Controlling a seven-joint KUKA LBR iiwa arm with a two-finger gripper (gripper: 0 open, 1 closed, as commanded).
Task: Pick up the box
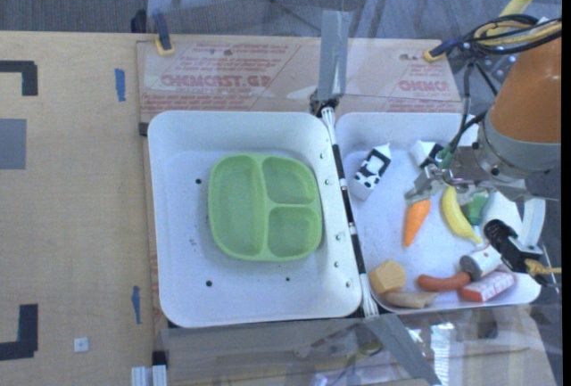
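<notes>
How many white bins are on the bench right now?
2. The left bin holds a green divided plate. The right bin holds the toy food and the box, with the arm above it.

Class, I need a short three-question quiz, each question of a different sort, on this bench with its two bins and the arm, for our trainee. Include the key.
1. True or false: the green divided plate lies in the left bin.
2. Which lies nearest the carrot? A) banana B) box C) sausage
3. Fill in: the black-and-white cow toy lies in the ____ bin.

Key: 1 true; 2 A; 3 right.
</notes>
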